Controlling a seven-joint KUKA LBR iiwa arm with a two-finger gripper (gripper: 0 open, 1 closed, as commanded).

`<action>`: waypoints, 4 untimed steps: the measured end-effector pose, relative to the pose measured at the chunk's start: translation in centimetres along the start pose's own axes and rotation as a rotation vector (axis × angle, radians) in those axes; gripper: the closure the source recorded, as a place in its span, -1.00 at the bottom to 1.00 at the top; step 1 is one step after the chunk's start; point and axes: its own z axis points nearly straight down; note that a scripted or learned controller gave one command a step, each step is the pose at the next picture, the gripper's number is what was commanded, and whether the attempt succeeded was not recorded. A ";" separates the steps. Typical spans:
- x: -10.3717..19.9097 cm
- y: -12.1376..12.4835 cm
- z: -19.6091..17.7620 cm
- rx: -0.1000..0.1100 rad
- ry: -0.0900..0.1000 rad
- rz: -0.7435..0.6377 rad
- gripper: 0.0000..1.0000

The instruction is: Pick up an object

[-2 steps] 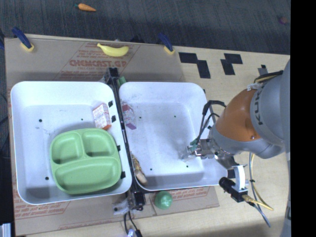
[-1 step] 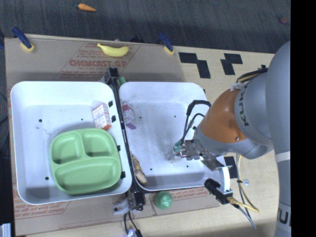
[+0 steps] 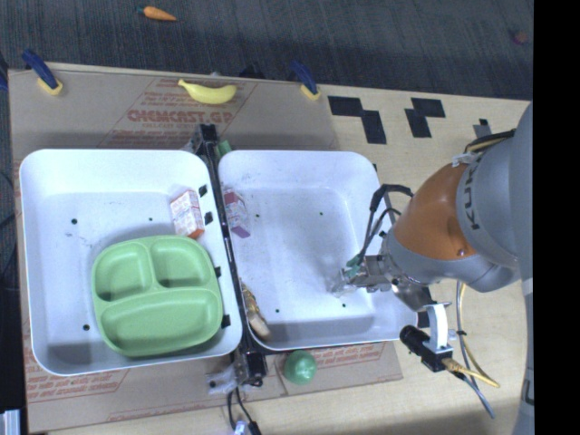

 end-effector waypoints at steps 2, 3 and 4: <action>2.3 0.1 -12.8 -0.003 -0.002 -0.003 1.00; 3.7 0.0 0.1 0.002 0.002 -0.003 1.00; 8.4 0.1 -13.4 -0.003 -0.001 -0.004 1.00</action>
